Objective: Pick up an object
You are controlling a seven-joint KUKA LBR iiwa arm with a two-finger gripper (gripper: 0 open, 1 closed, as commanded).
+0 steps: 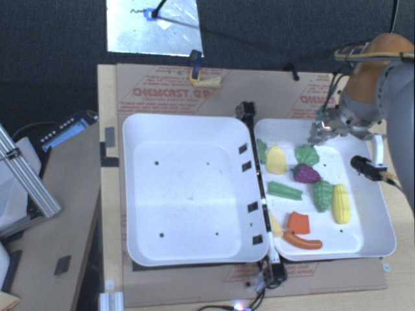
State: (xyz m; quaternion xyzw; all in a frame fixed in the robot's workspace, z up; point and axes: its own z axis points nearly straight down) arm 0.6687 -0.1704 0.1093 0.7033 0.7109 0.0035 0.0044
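Grey and orange-banded, the arm is hanging its hand (322,129) over the far rim of the right-hand shallow white bin (382,229), just above the leafy green plastic vegetable (307,154), likely lining up a grasp, though I cannot tell its state.

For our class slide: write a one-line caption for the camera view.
Gripper poised at the far edge of the right bin of toy food, near the green leafy piece.
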